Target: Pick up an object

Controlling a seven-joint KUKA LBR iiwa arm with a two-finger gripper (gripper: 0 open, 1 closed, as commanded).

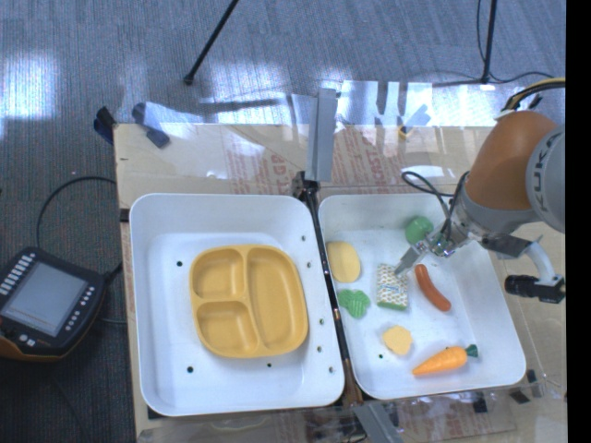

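**Gripper low over the right bin, near the sponge and sausage**

The gripper (413, 258) is seen low in the right bin (503, 335), its tips just above the upper right corner of the sponge (392, 287) and just left of the sausage (432, 287). Whether the claw is wide or narrow cannot be told at this slant, and nothing is seen between its tips.

The sponge, a patterned block lying flat between the green leaf (353, 302) and the sausage, is judged the likeliest target. It is expected to be light, soft and compressible, with little risk of damage; a grasp across its short sides, near the middle, is advised. The sausage is probably smooth, rounded plastic and may roll or slip unless taken across its middle.

A carrot (441, 361), a yellow disc (398, 341), a pale oval (343, 261) and a green piece (418, 228) also lie in this bin. A yellow tray (247, 301) sits in the left bin (162, 247).
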